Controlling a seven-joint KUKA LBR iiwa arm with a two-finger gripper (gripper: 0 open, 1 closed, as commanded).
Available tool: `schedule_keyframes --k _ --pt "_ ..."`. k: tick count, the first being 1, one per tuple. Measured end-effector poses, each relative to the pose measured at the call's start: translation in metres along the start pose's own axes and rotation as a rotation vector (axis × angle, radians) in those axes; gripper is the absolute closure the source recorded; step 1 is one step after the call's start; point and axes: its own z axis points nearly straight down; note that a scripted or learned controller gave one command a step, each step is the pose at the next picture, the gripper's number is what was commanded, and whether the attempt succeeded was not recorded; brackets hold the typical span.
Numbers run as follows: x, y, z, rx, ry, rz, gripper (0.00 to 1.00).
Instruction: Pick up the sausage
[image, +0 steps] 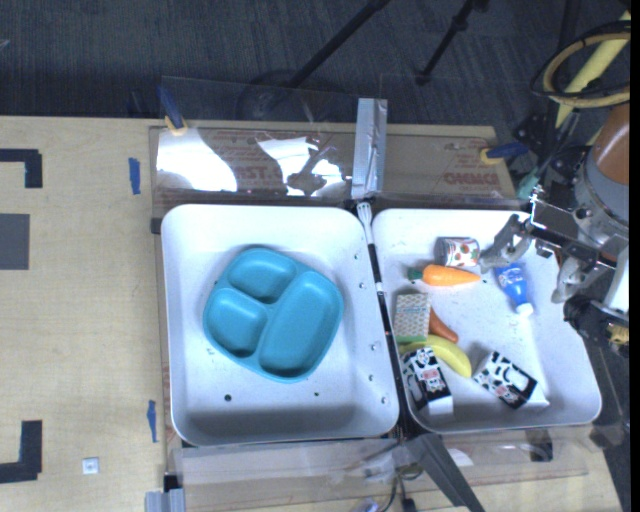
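The sausage (443, 326) is a short reddish-orange piece in the right bin (570, 345). It lies between a ridged beige block (411, 313) and a banana (449, 356), partly tucked under them. My gripper (508, 242) hangs over the bin's far right part, beside a small can (458, 250) and above a blue tube (514, 287). It is well away from the sausage, up and to the right of it. Nothing shows in its grasp.
An orange carrot (451, 277) lies below the can. Two black-and-white cartons (428, 381) (505, 380) sit near the front of the right bin. The left bin (190, 380) holds a blue sectioned plate (272, 312). The arm's grey body (600, 250) stands over the right rim.
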Motion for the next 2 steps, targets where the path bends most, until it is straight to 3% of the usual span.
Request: schedule_keyframes --k 1,2 --pt "0.029 0.009 0.088 0.003 0.0 0.05 0.0" --pt "0.044 -0.01 0.122 0.003 0.001 -0.059 0.0"
